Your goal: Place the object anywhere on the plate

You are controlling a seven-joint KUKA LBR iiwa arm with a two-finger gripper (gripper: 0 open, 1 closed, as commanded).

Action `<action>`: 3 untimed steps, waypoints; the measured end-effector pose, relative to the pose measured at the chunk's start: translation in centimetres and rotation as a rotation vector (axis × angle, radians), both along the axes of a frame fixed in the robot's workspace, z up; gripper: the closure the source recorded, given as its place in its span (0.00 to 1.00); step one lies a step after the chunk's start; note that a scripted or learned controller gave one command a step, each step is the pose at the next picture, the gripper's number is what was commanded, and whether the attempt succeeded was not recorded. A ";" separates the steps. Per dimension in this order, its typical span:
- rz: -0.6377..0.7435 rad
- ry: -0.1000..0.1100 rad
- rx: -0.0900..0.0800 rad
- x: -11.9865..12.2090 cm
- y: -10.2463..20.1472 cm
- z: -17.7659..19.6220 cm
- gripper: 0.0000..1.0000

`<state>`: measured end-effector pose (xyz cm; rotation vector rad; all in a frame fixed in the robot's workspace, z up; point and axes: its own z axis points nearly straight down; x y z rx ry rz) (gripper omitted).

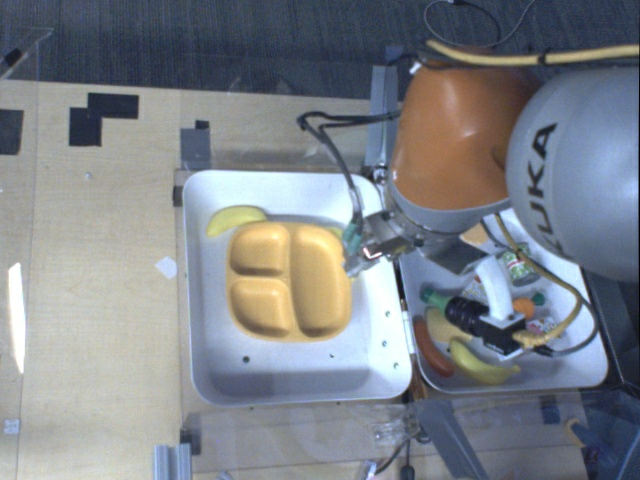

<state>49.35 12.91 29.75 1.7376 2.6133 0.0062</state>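
Yellow plate (290,280) in the left bin (300,383), claw (358,248) at the plate's right edge, its state hard to tell, small green thing (352,236) at its tip, banana (480,364) in the right bin (590,368)

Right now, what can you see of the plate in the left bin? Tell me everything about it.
The plate is a yellow-orange tray with rounded corners, matte and plastic-looking, split into three compartments: two smaller ones on its left, one long one on its right. It lies flat, right side up, on the floor of the left bin, toward the bin's upper half. All three compartments look bare. A yellow banana-like piece lies against its upper-left corner. The gripper hangs at its upper-right edge; whether they touch is unclear.
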 end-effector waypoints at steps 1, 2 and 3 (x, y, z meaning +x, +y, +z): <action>0.228 -0.001 -0.002 0.5 -7.0 -4.5 1.00; 0.353 -0.006 -0.004 -0.4 -14.5 -2.3 1.00; 0.426 -0.005 -0.007 -0.5 -23.2 1.5 1.00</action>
